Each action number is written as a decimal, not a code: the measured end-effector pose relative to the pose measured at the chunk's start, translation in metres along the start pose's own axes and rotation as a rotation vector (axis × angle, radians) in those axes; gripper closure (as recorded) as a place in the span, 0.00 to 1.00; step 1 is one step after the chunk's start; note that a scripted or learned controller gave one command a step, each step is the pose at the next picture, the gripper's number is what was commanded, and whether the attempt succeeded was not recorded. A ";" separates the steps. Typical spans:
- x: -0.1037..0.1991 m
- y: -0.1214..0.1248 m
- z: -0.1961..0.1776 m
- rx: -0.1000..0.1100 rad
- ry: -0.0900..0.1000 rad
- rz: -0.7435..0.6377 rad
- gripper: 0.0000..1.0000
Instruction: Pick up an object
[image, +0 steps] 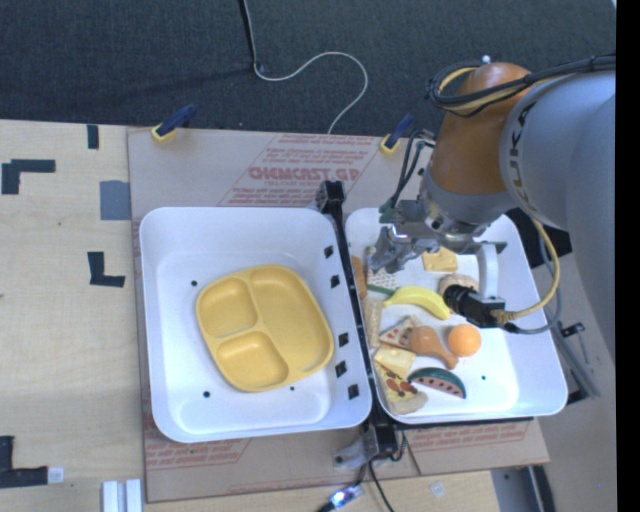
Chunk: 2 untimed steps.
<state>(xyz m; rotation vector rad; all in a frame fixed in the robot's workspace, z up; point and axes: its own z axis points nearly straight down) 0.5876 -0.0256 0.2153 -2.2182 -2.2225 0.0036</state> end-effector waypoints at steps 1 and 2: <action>-0.009 -0.004 0.000 0.000 0.000 0.000 1.00; -0.005 -0.004 -0.018 -0.003 0.001 0.000 1.00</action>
